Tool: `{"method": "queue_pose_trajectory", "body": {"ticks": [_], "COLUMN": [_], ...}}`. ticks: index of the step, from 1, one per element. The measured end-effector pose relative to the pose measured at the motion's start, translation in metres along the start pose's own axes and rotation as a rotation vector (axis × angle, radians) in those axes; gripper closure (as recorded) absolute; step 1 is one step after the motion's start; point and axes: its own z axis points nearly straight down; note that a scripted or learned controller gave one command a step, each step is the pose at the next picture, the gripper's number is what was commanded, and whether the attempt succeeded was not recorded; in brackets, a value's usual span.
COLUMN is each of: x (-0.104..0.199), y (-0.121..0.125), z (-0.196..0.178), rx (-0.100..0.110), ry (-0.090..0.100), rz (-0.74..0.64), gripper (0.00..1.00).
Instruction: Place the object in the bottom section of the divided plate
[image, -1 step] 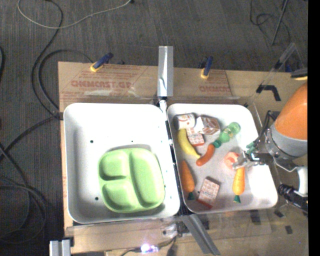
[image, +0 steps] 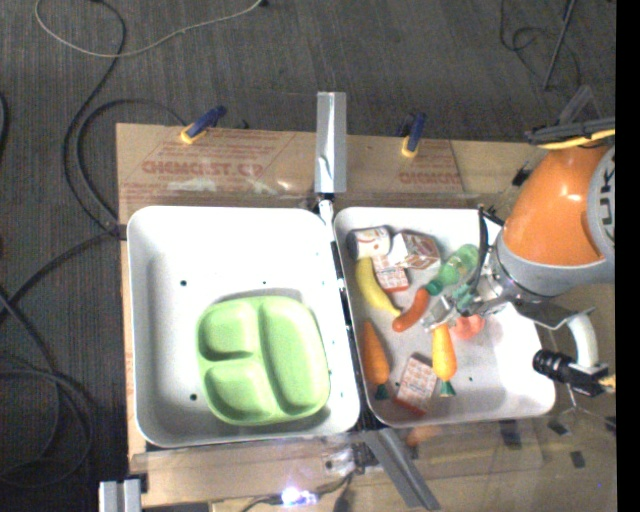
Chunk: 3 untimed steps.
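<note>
Grey arm (image: 560, 235) over right bin (image: 520, 385)

The arm's orange band (image: 560, 215) hid the right bin's (image: 520, 395) far corner; the gripper (image: 462, 305) was too blurred to read among the toys.

Grey arm (image: 560, 265) w/ orange band, black cable.
</note>
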Motion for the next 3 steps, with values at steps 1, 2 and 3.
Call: {"method": "queue_pose_trajectory", "body": {"ticks": [1, 2, 3], "x": [0.078, 0.147, 0.147], "y": [0.008, 0.027, 0.027], "z": [-0.024, -0.015, -0.015], "rx": [-0.003, 0.002, 0.002], "ry": [-0.001, 0.000, 0.001], "rz": [-0.235, -0.343, -0.342], "gripper": [1.00, 1.00, 0.00]}}
